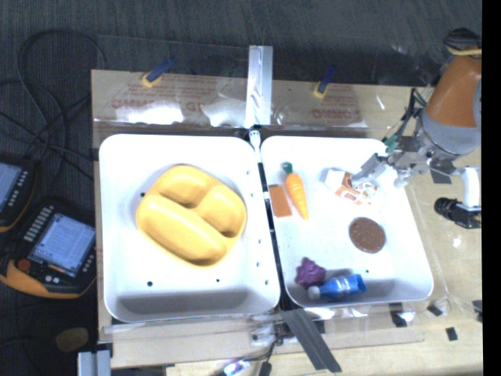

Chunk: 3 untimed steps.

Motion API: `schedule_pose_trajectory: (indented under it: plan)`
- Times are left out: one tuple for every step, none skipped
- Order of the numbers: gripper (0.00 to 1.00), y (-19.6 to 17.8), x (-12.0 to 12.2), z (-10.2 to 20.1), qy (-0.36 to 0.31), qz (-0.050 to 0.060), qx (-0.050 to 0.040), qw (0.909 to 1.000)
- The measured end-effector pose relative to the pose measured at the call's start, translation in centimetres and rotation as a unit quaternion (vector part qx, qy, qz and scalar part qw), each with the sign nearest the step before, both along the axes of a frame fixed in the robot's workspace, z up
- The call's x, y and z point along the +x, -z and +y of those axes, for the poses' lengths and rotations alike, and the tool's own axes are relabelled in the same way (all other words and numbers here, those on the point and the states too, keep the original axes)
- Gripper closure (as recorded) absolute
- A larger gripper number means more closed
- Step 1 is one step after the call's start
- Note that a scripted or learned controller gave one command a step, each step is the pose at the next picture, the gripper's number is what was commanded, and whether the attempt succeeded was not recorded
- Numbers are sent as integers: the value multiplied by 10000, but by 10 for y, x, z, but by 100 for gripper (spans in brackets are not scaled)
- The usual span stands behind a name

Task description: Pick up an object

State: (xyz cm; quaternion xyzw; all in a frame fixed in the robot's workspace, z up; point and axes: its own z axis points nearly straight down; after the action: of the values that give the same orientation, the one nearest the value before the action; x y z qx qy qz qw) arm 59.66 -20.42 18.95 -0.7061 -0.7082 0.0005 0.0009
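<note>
Hovering with fingers whose spread I cannot tell, the gripper is hanging over a white-and-orange object near the right bin's far edge; a carrot is lying toward its left edge.

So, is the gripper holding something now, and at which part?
It cannot be told. The gripper is over the right bin, beside a small white and orange object.

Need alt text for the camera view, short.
The gripper hovers over a small white-and-orange item in the right bin, which also holds a carrot, brown disc, purple toy and blue bottle. The left bin holds a large yellow object.
</note>
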Motion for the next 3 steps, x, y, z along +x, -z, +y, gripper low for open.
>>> schedule_pose_trajectory:
  plan:
    - [0,19,61,-19,-1487,-6,-23,9889]
    - [0,95,40,44,-1887,-29,-27,9820]
    - [100,84,41,44,-1890,-44,-27,9820]
